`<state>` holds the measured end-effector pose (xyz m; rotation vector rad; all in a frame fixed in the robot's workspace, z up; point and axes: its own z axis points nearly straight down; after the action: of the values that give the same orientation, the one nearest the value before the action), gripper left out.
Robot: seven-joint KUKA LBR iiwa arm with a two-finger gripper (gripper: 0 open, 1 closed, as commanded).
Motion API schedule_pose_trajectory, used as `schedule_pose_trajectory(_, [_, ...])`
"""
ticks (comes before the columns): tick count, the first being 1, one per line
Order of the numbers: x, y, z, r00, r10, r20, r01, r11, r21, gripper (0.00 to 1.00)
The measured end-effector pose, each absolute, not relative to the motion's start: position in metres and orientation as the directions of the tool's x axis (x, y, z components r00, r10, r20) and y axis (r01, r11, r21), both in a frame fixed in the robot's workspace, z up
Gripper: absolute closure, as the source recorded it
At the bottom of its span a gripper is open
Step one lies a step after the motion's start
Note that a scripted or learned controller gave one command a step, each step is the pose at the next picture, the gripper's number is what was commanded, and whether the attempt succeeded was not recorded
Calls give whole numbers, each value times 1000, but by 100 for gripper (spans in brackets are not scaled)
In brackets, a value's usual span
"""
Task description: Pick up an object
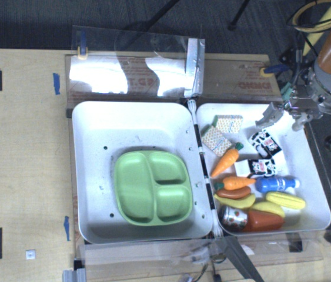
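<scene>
Near edge: right bin [321, 207] crowded with toy food: soda can [234, 217], bananas [284, 200], blue bottle [276, 184], carrot [226, 161]. Left bin [89, 122] holds green divided plate [153, 186]. Pale wood counter [18, 175] with black markings. Farther: gripper [287, 115] over right bin's back corner, fingers spread, grasping nothing. Dark carpet [153, 4] beyond.

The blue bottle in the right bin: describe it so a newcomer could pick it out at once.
Start at the right bin, the one crowded with toy food. Look to its lower half, near the right wall: the blue bottle lies on its side just above a yellow banana. It is the sole blue item there, with a white cap end, among orange, red and yellow pieces.
</scene>
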<state>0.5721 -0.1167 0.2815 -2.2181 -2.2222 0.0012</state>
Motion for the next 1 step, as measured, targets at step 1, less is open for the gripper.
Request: schedule_pose_trajectory(1, [587,-155,196,-117,993,0,993,117,0,0])
